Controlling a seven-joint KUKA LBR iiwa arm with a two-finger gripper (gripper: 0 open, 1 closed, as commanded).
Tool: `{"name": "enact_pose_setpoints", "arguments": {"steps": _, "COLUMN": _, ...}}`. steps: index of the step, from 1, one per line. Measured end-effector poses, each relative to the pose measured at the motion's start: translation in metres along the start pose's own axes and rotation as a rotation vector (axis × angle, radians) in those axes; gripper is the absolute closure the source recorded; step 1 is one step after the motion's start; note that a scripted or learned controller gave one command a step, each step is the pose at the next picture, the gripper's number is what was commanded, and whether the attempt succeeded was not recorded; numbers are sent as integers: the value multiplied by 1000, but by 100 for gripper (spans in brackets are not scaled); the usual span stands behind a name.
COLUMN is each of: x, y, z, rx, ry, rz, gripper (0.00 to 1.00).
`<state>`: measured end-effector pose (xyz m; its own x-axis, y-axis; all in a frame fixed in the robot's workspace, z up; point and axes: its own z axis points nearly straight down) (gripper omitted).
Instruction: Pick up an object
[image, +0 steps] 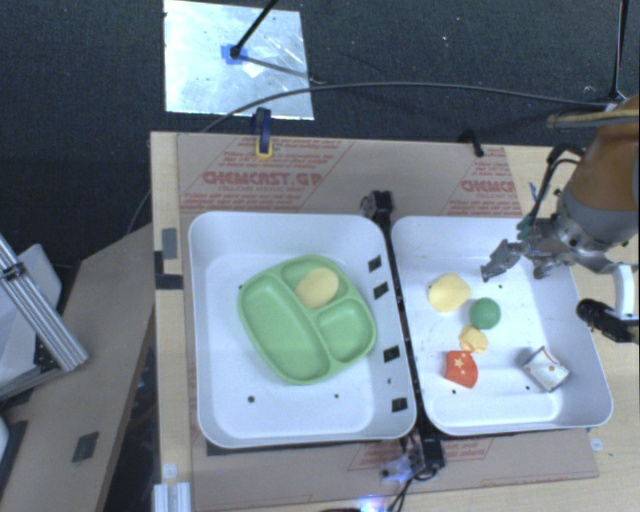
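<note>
— Hovering over the right bin (590, 395), the gripper (510, 258) sits near that bin's upper edge, its fingers spread apart with nothing between them. What lies below?

— Five small things on the white floor: a pale yellow lump (449, 292), a green ball (485, 312) just beside it, a smaller yellow piece (473, 339) touching the ball's lower side, a red-orange block (461, 369) beneath that, and a grey-and-white crumpled object (545, 368) apart toward the right.

— Which is closest to the fingers?

— The yellow lump and the green ball, both lower left of the fingertips and apart from them.

— And the left bin (225, 400)?

— A green divided plate (300, 320) lies tilted there, with a yellow rounded object (318, 287) in its upper compartment. Black clips (390, 353) line the seam between the bins.
</note>
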<state>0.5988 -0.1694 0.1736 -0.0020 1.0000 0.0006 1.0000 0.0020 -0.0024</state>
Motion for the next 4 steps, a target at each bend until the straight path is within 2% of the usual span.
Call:
{"name": "enact_pose_setpoints", "arguments": {"steps": 1, "x": -1, "y": -1, "z": 63, "rx": 2, "ry": 0, "rz": 1, "gripper": 0}}
{"name": "enact_pose_setpoints", "arguments": {"steps": 2, "x": -2, "y": 1, "z": 48, "rx": -7, "ry": -3, "rz": 1, "gripper": 100}}
{"name": "enact_pose_setpoints", "arguments": {"steps": 4, "x": -11, "y": 8, "z": -43, "rx": -10, "ry": -3, "rz": -2, "gripper": 100}}
